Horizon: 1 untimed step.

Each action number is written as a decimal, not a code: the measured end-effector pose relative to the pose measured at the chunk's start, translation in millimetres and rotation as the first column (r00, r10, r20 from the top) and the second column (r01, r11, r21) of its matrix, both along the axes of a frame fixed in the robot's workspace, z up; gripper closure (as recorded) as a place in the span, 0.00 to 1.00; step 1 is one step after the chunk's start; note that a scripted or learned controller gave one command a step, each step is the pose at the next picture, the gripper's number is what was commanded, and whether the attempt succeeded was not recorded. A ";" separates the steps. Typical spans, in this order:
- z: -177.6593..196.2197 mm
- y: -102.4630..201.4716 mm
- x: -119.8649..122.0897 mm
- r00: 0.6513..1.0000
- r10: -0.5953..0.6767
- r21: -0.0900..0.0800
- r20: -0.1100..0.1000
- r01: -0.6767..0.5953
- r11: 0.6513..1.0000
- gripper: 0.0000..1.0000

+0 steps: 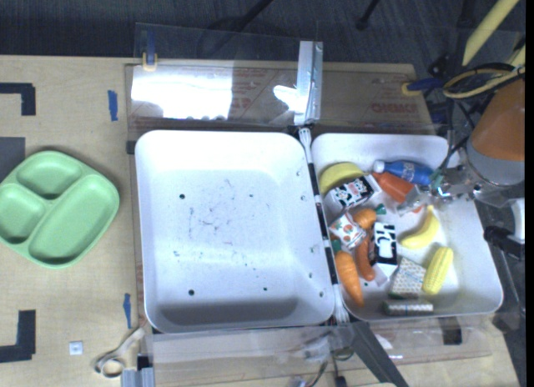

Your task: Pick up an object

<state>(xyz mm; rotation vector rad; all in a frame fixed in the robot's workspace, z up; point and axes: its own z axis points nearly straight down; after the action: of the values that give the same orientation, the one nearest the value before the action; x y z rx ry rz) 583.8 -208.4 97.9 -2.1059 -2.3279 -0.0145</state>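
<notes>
Toys crowd the right-hand shallow white bin [492, 294] on the pale wooden surface [67, 294]: a yellow plastic banana [420, 233], a yellow corn cob [438, 268], an orange carrot [349, 275], a half-round yellow lemon-like piece [337, 175], a bottle with a blue and orange label [400, 175] and small printed cartons [355, 189]. My grey arm with its orange band [501, 131] reaches in from the right; my tool [440, 187] sits at the bin's upper right, beside the bottle and above the banana. Whether it is wide or narrow, I cannot tell. The left-hand shallow white bin [225, 218] lies beside it, and a green divided plastic plate [54, 206] rests far left.
</notes>
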 end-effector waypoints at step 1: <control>10.0 -2.5 0.1 1.000 -0.003 -0.005 0.003 0.003 1.000 1.00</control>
<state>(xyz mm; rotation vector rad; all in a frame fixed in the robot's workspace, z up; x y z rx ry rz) 583.8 -210.9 107.9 -2.1126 -2.3294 -0.0113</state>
